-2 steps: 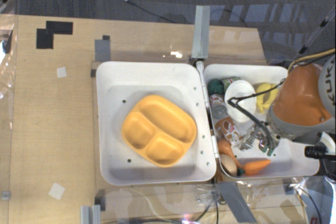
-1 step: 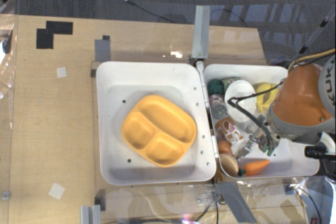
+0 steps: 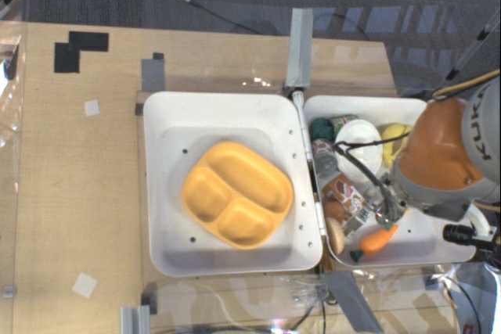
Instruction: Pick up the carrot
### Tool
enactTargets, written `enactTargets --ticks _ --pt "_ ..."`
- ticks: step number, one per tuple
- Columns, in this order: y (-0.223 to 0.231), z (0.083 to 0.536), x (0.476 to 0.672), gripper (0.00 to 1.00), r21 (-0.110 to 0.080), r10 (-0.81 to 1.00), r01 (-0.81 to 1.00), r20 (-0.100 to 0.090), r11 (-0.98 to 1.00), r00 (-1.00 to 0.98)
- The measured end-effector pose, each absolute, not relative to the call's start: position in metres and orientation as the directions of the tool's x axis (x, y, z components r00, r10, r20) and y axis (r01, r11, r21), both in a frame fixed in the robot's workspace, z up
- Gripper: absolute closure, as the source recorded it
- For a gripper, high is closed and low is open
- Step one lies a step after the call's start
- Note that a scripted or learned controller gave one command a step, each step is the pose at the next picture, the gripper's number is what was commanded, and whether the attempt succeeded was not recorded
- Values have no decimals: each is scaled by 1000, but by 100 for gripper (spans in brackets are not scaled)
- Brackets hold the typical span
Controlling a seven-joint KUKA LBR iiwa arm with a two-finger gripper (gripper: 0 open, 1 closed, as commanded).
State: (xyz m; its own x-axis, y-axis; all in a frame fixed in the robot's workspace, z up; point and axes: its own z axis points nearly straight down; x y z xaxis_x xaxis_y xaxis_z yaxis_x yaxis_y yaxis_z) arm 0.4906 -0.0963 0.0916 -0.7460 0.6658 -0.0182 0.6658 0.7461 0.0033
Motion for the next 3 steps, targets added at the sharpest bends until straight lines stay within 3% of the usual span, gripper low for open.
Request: enactTargets --ticks 3 --pt "-97 91 491 0 6 670 670 -17 743 -743"
